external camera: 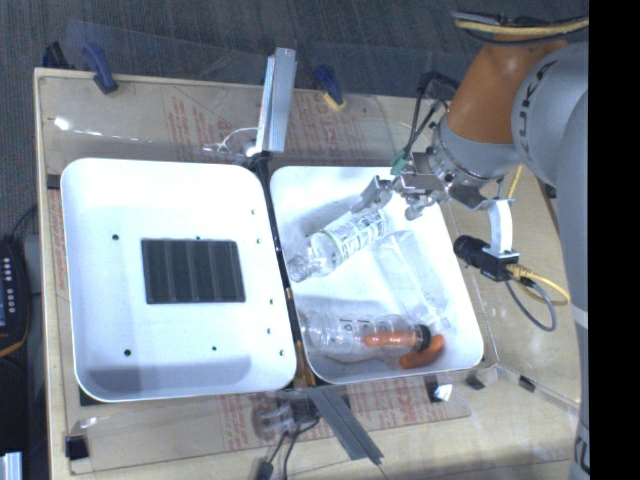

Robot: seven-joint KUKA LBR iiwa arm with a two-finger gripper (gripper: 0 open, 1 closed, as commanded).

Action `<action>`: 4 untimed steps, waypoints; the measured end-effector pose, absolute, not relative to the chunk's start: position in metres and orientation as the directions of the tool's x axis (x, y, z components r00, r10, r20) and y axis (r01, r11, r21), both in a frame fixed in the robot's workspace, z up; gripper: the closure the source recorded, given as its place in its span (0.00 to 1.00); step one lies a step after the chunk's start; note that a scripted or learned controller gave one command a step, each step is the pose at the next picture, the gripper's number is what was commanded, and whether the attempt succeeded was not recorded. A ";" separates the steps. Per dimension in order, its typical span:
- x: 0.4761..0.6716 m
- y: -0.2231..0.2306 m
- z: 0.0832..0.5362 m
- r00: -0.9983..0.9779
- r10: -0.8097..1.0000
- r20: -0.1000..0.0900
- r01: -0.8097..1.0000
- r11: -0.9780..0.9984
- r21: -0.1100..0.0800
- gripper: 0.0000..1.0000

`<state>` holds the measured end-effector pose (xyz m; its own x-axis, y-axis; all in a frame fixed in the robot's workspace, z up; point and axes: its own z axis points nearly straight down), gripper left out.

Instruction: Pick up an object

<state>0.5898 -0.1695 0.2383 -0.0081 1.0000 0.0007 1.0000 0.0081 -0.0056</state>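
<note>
Right now the gripper [385, 190] sits in the right bin [452, 268], upper centre of frame, fingers pinching the base end of a clear bottle [338, 241] that slants down-left. Another bottle with orange cap [372, 335] lies near the bin's lower edge.

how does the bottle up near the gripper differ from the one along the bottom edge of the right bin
The upper bottle lies diagonally, cap end toward the divider, by the end effector; the lower bottle lies nearly level along the right bin front wall. The lower bottle shows orange inside; the upper bottle looks colourless. Both are clear plastic, lying on their sides.
</note>
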 end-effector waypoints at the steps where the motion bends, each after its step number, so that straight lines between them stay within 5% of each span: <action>1: 0.609 -0.127 0.119 -0.156 0.988 0.000 0.988 0.156 0.001 0.00; 2: 0.611 -0.210 0.092 -0.163 0.987 0.000 0.987 0.163 -0.001 0.00; 3: 0.541 -0.209 0.092 -0.182 0.983 0.001 0.983 0.182 -0.001 0.00; 4: 0.543 -0.208 0.103 -0.189 0.982 -0.001 0.982 0.189 0.002 1.00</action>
